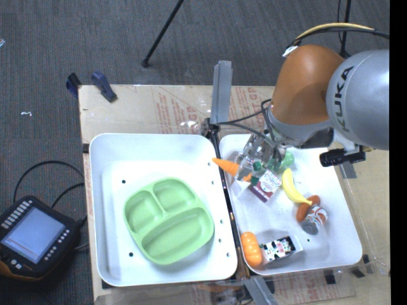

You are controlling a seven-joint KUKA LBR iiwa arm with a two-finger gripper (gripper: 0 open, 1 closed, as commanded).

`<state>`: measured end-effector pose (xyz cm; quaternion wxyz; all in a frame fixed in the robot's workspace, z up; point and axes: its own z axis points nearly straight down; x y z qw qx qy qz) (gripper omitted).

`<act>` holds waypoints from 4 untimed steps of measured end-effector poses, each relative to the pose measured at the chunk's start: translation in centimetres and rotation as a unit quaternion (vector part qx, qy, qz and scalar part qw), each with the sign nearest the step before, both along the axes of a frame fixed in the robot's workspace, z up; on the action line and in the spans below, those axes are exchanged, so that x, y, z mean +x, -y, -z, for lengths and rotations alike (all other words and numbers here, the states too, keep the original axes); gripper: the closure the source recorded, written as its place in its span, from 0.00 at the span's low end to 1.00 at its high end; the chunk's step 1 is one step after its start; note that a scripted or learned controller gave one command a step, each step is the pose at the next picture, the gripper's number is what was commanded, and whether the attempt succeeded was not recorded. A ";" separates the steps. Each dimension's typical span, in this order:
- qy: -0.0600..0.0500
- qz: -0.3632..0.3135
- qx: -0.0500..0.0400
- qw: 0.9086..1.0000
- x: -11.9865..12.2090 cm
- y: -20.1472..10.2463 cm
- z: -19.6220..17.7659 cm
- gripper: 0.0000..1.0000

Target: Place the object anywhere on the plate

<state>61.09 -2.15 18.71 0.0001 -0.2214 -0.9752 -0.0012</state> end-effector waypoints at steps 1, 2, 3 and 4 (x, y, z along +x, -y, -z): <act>-0.002 0.093 -0.001 0.996 -2.8 -6.7 0.0 1.00; -0.001 0.042 -0.001 0.999 -3.0 -12.0 0.0 1.00; -0.001 0.119 -0.001 0.993 -0.4 -15.2 4.6 1.00; -0.001 0.119 -0.001 0.993 -0.4 -15.3 4.5 0.00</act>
